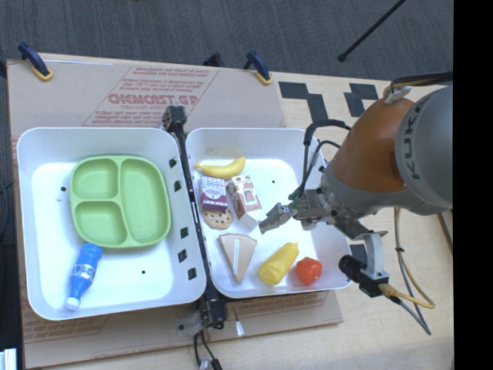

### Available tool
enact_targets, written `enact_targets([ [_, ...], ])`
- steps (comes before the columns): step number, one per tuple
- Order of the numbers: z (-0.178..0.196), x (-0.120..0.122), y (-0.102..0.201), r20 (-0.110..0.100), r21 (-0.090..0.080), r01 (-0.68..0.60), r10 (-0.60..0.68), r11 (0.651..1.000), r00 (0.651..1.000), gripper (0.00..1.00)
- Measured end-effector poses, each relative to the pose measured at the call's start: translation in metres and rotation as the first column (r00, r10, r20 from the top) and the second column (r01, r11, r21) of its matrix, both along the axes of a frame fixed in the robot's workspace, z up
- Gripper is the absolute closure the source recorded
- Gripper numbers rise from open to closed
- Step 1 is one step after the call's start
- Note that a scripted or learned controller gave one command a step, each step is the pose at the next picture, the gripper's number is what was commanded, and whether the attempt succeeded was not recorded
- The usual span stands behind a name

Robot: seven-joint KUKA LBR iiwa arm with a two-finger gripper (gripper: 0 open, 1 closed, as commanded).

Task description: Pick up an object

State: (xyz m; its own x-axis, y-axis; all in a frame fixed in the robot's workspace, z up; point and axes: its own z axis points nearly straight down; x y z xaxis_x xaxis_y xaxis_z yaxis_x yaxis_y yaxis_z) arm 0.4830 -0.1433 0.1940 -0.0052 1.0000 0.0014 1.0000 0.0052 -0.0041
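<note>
Left bin (31, 206) held a green tray (121, 200) and blue bottle (82, 274). Right bin: banana (221, 167), cartons, cookie, wedge, yellow bottle (278, 263), tomato (309, 270). Approach step, nothing grasped. Claw (276, 219) hung low beside the small carton (245, 196), empty; spread unclear, can't tell. Arm came in from the right, wrist tilted left. Next: centre over one item, descend
</note>
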Motion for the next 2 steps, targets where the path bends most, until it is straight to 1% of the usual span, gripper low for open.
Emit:
enact_targets([
  [1,-0.1024,0.0608,-0.0058,0.000,0.001,-0.003,0.003,1.000,1.000,0.00],
  [2,-0.0925,0.0604,-0.0064,-0.003,-0.001,-0.006,0.006,1.000,1.000,1.00],
])
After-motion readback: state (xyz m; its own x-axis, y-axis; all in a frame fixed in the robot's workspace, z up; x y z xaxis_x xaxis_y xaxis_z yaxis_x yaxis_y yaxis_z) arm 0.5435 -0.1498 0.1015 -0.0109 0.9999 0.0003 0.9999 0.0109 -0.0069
